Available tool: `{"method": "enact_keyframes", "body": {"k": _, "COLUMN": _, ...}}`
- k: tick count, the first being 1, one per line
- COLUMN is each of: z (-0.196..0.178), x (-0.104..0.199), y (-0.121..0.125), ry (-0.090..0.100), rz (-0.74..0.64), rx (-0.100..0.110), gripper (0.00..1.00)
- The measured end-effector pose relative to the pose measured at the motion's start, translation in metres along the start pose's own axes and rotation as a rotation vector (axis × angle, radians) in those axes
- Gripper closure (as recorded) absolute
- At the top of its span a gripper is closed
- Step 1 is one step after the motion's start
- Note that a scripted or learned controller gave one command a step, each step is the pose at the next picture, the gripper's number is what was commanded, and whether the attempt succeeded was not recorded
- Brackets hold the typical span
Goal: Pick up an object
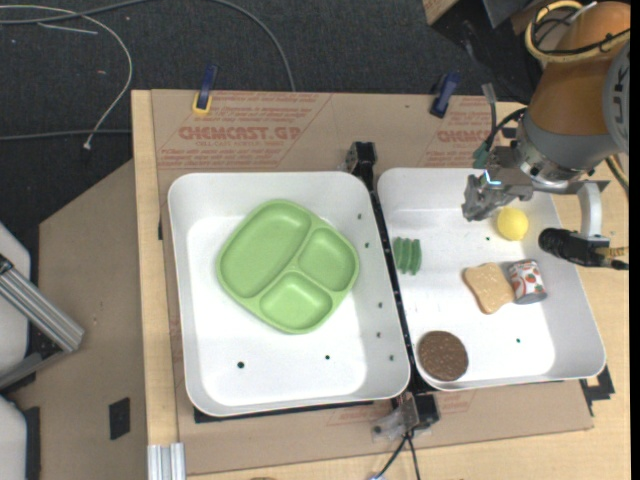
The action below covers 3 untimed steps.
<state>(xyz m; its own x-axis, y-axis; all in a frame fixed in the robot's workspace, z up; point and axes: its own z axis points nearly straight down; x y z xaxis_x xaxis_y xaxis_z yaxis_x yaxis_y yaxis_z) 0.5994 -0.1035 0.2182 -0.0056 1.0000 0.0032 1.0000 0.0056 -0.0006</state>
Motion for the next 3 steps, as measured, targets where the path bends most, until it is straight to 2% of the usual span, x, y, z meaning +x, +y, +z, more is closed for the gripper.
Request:
{"method": "enact_keyframes", "body": {"k": 2, "z": -0.012, "x": 0.096, "y": -0.048, "ry": 0.000, "rz": 0.000, "rx": 0.004, "gripper": 1.00}}
{"method": "enact_keyframes", "body": {"k": 3, "z": 0.000, "x": 0.149, "y": -0.066, "ry": 0.000, "rz": 0.000, "rx": 0.004, "gripper": 1.00}}
